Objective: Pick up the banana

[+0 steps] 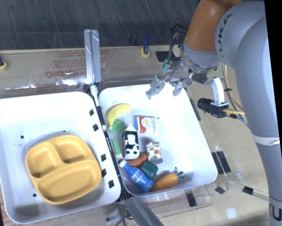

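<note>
From the fixed camera above the bench, the gripper [167,87] hung over the far edge of the right bin [197,144], its two fingers spread apart and grasping nothing. The grey arm [248,57], with its orange band [207,24], reached in from the right. The banana [117,112] lay in the right bin's far-left corner, close to the wall shared with the left bin [6,130], well apart from the gripper. Just beside it, toward the near edge, sat a green item [116,127], then a black-and-white carton [130,142]. A small box [147,124] lay at the bin's middle, a second small carton [154,151] nearer the front. A blue bottle [137,178] and a carrot [165,181] crowded the near edge. In the left bin, a yellow divided plate [63,168] rested.
</note>
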Action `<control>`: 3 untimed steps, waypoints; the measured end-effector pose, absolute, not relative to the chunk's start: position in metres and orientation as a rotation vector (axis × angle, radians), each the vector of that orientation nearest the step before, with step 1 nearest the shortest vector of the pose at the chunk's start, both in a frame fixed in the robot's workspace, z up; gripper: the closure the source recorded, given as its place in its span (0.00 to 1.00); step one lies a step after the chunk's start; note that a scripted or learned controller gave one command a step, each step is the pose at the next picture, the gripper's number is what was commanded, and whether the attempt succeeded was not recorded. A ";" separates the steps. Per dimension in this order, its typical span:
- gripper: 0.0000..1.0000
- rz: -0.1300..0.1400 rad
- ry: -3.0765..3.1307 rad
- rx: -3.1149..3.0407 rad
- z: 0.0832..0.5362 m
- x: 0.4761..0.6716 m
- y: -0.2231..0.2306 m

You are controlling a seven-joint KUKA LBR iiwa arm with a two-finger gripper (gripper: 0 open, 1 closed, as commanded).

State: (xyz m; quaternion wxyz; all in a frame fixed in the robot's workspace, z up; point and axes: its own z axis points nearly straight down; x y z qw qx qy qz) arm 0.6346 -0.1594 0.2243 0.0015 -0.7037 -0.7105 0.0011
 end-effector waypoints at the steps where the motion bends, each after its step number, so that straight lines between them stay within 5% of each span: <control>1: 0.00 0.005 -2.313 -2.122 0.107 0.656 -0.103; 2: 0.00 0.001 -2.280 -2.162 0.092 0.657 -0.176; 3: 0.00 0.005 -2.204 -2.234 0.092 0.657 -0.121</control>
